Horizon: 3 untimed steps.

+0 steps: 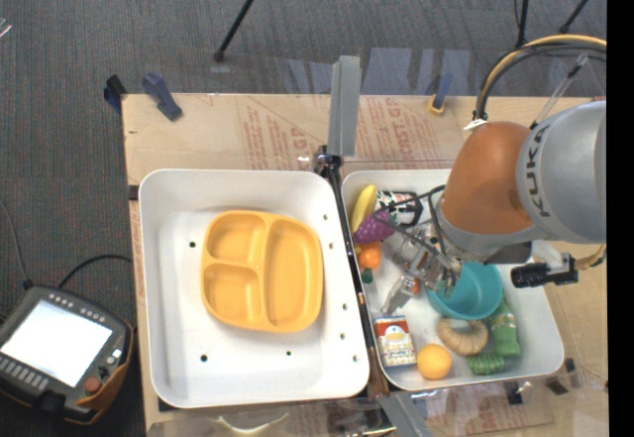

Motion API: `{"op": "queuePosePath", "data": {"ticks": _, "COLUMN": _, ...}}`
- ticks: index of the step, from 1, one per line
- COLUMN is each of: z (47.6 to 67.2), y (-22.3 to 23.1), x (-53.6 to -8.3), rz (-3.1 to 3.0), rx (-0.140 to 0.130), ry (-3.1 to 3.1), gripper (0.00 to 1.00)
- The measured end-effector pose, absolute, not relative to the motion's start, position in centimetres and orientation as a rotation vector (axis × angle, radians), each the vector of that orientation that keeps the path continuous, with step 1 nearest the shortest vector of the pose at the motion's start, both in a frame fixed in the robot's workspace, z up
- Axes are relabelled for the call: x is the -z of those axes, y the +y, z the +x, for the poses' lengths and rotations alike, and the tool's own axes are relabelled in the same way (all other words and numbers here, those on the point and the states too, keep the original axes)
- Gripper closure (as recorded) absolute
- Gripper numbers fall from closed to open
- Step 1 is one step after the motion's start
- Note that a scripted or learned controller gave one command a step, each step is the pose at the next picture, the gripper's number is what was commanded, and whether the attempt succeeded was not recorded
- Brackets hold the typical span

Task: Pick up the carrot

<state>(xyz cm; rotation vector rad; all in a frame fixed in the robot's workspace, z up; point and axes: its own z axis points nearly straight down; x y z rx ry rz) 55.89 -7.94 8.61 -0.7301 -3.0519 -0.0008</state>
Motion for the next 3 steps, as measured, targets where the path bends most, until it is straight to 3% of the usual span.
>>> {"op": "queuePosePath", "data": {"ticks": 1, "z": 55.9, "y": -7.9, "x": -8.6, "rz": -0.730, "rx": 0.001, "ry": -3.052, "gripper": 0.00}}
{"op": "queuePosePath", "data": {"ticks": 2, "z": 57.2, "y": -9.1, "x": -8.6, "rz": -1.547, "rx": -0.001, "ry": -2.732, "gripper": 0.00}}
{"op": "queuePosePath", "data": {"ticks": 3, "z": 57.2, "y": -9.0, "x": -9.5, "rz": -1.536, "rx": -0.005, "ry": -2.734, "gripper": 1.00}}
